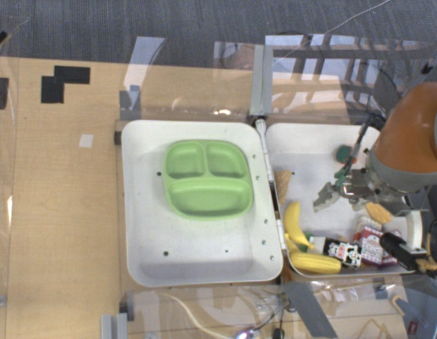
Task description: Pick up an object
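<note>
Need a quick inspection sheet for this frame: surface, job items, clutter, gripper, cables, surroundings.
Surface: wooden bench bearing left bin and right bin.
Job's things: in the right bin, banana, corn cob, small boxes, dark green piece.
Clutter: green divided plate in the left bin.
Grippers: gripper low over the right bin, holding nothing seen.
Cables: thin cable at the top right.
Surroundings: grey carpet, clear panels.

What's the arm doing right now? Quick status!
Gripper open over right bin, holding nothing. Banana and corn cob lie below it. Nothing blocking.
</note>
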Controlling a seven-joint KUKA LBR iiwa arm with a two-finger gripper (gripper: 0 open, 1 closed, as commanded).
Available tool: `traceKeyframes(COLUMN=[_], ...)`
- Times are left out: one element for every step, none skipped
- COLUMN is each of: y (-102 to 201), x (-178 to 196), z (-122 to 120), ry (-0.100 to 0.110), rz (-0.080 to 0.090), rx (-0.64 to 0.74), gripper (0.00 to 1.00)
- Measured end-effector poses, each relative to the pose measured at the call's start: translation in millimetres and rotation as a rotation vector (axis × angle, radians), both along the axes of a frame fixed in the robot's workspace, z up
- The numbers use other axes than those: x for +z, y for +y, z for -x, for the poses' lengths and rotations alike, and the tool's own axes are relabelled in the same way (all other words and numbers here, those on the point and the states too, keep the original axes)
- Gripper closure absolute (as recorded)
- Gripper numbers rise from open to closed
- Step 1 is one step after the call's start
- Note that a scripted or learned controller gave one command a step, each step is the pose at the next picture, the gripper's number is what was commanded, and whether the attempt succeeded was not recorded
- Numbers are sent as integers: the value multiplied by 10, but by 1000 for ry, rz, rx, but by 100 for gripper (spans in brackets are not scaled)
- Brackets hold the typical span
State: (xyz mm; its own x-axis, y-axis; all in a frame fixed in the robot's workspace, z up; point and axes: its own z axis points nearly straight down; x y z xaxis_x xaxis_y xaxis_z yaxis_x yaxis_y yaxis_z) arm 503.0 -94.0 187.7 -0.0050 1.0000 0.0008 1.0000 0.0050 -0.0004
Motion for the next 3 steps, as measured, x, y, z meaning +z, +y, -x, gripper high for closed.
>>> traceKeyframes(y=[-417, -391, -391], x=[-941, -834, -835], z=[150, 141, 142], ry=[-6, -8, -7], rz=[2, -2, -2], rx=[122, 124, 124], gripper=[0, 100, 0])
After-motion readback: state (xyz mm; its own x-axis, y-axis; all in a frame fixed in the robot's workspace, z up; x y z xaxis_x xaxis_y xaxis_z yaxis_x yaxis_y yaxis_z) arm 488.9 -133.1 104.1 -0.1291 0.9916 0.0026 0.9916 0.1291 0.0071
